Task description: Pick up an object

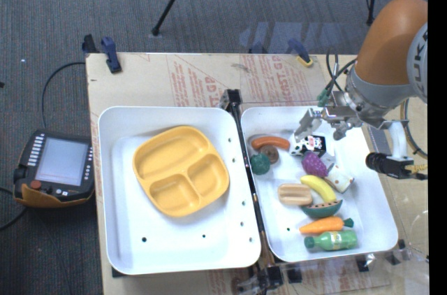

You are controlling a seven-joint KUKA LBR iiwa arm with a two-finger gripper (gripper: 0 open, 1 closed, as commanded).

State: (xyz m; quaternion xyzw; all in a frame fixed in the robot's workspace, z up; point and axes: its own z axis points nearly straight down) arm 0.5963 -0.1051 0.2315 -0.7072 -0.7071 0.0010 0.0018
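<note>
Dark carpet surrounds the bench (174, 77), where we see a yellow divided plate (181, 170) in the left bin (112, 231). Toy foods crowd the right bin (377, 217); a black-and-white die (309, 145) lies near its far edge, just under the gripper (323, 124), whose jaws we cannot tell apart.

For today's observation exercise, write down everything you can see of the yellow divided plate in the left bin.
The yellow plate looks like smooth moulded plastic, a rounded square with a raised rim and three shallow compartments, one larger and two smaller. It lies flat, right way up, turned at a slant to the bin's sides, near the middle of the left bin. It rests on the bin's white floor, with nothing lying in it or against it.
</note>
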